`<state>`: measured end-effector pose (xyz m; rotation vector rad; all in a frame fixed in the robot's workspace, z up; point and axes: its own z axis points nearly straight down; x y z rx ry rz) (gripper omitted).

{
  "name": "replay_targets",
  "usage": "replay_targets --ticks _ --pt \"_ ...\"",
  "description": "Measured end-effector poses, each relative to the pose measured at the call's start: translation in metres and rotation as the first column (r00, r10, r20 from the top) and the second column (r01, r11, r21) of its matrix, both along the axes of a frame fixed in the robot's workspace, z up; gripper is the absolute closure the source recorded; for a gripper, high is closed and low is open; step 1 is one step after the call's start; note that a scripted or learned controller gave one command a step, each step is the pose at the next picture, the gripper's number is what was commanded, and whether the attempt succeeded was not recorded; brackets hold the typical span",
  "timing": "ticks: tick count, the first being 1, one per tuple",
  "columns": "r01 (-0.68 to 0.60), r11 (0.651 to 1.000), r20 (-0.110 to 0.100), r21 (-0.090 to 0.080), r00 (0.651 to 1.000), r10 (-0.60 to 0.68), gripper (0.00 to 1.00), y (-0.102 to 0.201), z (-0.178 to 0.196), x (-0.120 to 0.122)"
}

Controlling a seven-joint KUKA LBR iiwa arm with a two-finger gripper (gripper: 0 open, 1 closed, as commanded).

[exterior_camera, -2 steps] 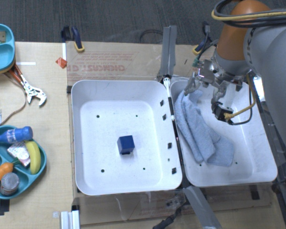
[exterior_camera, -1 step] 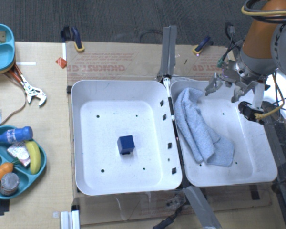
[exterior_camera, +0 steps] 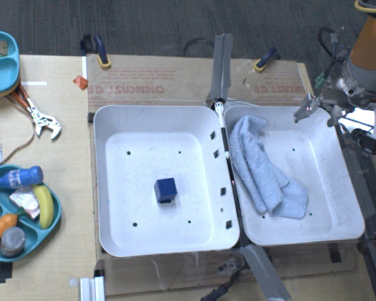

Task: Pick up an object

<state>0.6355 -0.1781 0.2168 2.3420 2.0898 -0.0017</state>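
Arm (exterior_camera: 367, 49): at the upper right, orange band at the very top corner, grey wrist below it, reaching in over the far right corner of the right bin.
Gripper (exterior_camera: 318, 108): above the far right rim of the right bin, well apart from cloth and cube; two thin fingers (exterior_camera: 302, 112) spread apart, released, nothing between them.
Cube (exterior_camera: 165, 189): small, dark blue, alone on the floor of the left bin, a little below the middle.
Cloth (exterior_camera: 259, 168): pale blue-grey towel, crumpled, lying in the right bin along its left side, from near the far wall down toward the middle, lower end folded over.
Left bin (exterior_camera: 106, 168): shallow, white, rounded corners, just beside the right bin.
Right bin (exterior_camera: 332, 187): same kind, touching the left bin along a shared edge with small dark clips.
Bench (exterior_camera: 50, 93): light wood at the left, brown cardboard behind the bins with red mirrored lettering.
Clamps (exterior_camera: 100, 50): blue and yellow, two at the far edge of the cardboard.
Tray (exterior_camera: 50, 221): blue, at the lower left, holding a banana, a carrot, a bottle and a can.
Wrench (exterior_camera: 42, 121): silver, lying on the wood left of the bins.
Blue dish (exterior_camera: 6, 64): at the upper left edge.
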Motion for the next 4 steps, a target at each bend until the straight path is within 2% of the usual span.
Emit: replay_targets --ticks 1,2,3,4 --pt "-0.027 1.0 -0.004 0.003 1.0 0.027 0.0 0.107 -0.026 0.023" --pt "-0.035 0.999 -0.003 0.002 0.999 0.035 0.0 0.075 -0.075 -0.03" --pt "-0.03 1.0 -0.003 0.001 1.0 0.03 1.0 0.073 -0.066 -0.03" --pt "-0.03 1.0 -0.004 0.002 1.0 0.03 0.0 0.074 -0.066 -0.03"
